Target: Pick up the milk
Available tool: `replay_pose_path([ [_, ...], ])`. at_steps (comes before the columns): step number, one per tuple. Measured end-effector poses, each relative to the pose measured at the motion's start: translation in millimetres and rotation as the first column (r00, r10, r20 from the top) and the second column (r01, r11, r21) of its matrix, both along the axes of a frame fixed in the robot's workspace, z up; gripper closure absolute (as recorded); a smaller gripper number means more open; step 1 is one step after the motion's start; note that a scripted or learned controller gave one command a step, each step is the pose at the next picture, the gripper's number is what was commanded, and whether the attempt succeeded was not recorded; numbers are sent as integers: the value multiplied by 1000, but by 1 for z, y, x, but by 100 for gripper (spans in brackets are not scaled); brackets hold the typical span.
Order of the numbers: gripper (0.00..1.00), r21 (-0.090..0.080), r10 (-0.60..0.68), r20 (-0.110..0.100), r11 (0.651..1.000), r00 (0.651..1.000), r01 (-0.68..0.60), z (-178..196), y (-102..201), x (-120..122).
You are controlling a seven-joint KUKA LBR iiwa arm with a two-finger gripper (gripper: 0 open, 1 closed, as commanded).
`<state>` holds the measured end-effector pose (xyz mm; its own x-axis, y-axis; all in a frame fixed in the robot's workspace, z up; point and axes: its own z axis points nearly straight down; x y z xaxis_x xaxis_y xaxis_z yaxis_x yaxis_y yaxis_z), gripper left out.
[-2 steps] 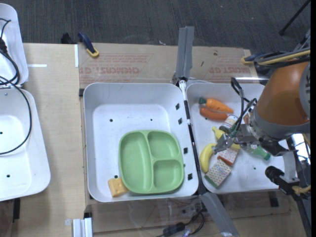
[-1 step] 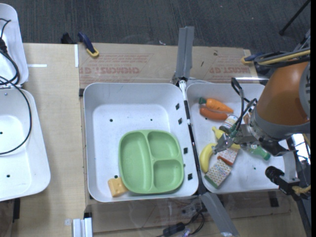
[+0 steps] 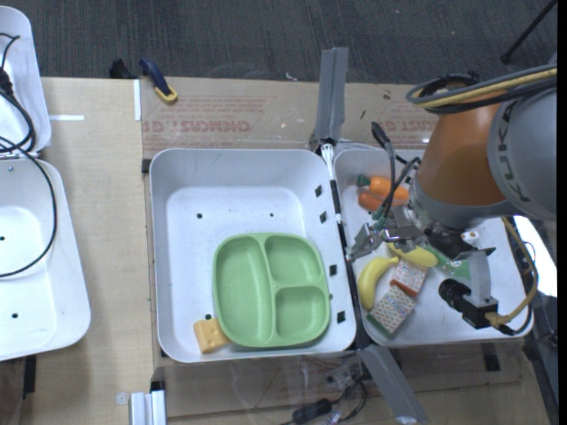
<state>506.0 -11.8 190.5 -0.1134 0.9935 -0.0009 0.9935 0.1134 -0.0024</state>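
Note:
In the right bin (image 3: 496, 326), a small carton with a red and white face (image 3: 408, 278) lies beside a banana (image 3: 376, 276); it looks like the milk. Just below it lies a flat box with a speckled print (image 3: 392, 310). My gripper (image 3: 376, 237) hangs low over the bin's left side, just above the banana's upper end and up-left of the carton. Nothing is visibly held in it. The arm's orange band and grey wrist cover the middle of the bin.
Orange toy food (image 3: 379, 190) lies at the right bin's back left, and a second yellow piece (image 3: 418, 256) sits by the carton. The left bin (image 3: 177, 264) holds a green divided plate (image 3: 271, 289) and a yellow cheese wedge (image 3: 209, 335). A black cable fitting (image 3: 465, 301) hangs off the wrist.

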Motion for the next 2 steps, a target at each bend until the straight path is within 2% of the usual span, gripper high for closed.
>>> replay_pose_path([
  [1,0,-1,-69,-1,998,998,69,0,-55,33],
  [2,0,-1,142,2,990,990,-142,13,-128,83],
])
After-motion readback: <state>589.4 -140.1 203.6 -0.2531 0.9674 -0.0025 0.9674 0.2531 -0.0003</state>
